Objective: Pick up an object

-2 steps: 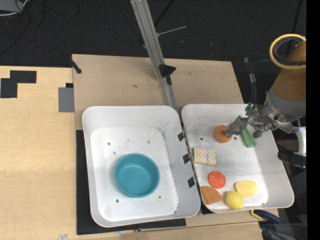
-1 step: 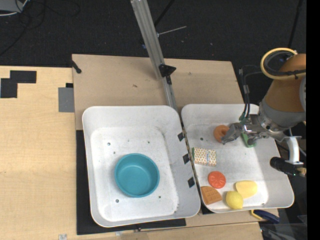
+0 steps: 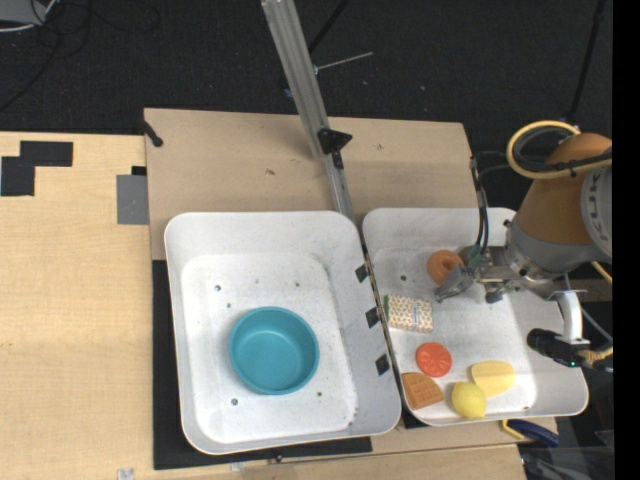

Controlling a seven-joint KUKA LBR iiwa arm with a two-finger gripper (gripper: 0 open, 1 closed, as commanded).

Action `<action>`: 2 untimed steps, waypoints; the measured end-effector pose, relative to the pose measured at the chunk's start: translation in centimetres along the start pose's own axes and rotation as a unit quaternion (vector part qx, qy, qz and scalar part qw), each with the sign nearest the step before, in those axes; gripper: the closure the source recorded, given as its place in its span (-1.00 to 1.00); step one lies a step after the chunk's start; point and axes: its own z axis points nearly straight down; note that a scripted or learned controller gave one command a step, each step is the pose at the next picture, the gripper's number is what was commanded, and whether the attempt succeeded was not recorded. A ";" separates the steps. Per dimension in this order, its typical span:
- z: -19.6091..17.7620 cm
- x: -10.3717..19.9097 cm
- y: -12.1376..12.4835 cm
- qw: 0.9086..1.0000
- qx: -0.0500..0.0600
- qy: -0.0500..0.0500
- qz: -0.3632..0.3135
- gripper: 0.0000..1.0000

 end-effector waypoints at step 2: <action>-7.4 -0.7 0.2 1.000 -0.005 -0.001 0.000 1.00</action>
